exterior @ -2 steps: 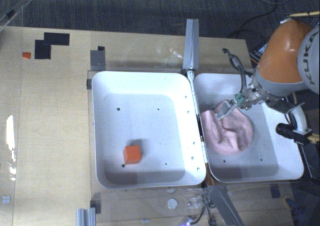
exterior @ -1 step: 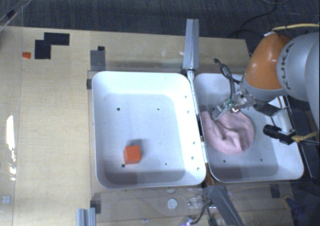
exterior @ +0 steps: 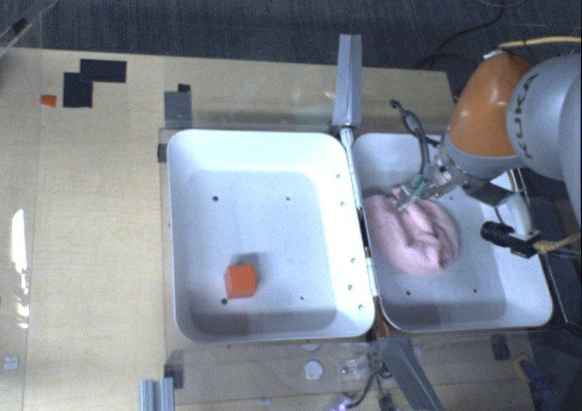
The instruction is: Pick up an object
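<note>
- Nearest, in the left bin (exterior: 182,218), an orange block (exterior: 241,281) sits alone toward the near left corner; nothing is close to it.
- Further back, in the right bin (exterior: 523,305), a pink cloth (exterior: 414,236) lies bunched against the dividing wall, resting on the bin floor.
- At the cloth's far edge, the pincer (exterior: 424,187) is low, touching or nearly touching it; whether it is open or closed, I cannot tell.
- Judgement: nothing looks lifted yet; the grab and the raise are both left to do.

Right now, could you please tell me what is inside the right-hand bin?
The right-hand bin holds a crumpled pink cloth, lying toward its left side. The end effector sits at the cloth's upper edge. Whatever lies beneath the cloth is covered.
</note>
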Robot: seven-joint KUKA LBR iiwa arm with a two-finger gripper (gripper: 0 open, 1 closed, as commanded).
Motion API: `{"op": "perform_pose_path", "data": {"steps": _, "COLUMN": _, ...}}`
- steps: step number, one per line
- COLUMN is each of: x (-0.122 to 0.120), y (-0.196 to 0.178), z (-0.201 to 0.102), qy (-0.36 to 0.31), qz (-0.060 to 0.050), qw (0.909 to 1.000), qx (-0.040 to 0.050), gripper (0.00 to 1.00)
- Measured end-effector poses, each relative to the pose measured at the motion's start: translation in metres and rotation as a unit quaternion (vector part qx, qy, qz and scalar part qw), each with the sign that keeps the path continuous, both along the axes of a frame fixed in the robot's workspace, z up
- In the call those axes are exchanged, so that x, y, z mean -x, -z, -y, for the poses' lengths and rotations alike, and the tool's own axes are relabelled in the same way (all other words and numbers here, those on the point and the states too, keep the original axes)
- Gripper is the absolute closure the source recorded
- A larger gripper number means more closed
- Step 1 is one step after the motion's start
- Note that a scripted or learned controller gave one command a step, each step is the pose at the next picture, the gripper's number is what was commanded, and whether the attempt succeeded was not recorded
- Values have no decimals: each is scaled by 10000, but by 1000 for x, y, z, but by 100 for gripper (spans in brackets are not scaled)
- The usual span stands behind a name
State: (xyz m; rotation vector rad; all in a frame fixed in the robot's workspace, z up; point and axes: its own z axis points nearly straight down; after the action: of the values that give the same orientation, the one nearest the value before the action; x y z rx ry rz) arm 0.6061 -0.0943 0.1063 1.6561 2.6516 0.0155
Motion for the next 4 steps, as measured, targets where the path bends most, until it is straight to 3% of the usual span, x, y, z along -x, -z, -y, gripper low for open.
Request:
{"op": "perform_pose_path", "data": {"steps": 1, "x": -65, "y": -82, "z": -26, "qy": -832, "qz": -29, "qw": 9965, "qx": 19, "gripper": 100}}
{"op": "perform_pose_path", "data": {"steps": 2, "x": -65, "y": -91, "z": -23, "qy": -1336, "qz": -29, "qw": 9910, "qx": 29, "gripper": 100}}
{"op": "perform_pose_path", "data": {"steps": 3, "x": -49, "y": -153, "z": -27, "qy": -1206, "qz": -16, "qw": 9927, "qx": 28, "gripper": 100}}
{"op": "perform_pose_path", "data": {"steps": 4, "x": -61, "y": -107, "z": 9, "qy": -2431, "qz": -43, "qw": 9700, "qx": 40, "gripper": 100}}
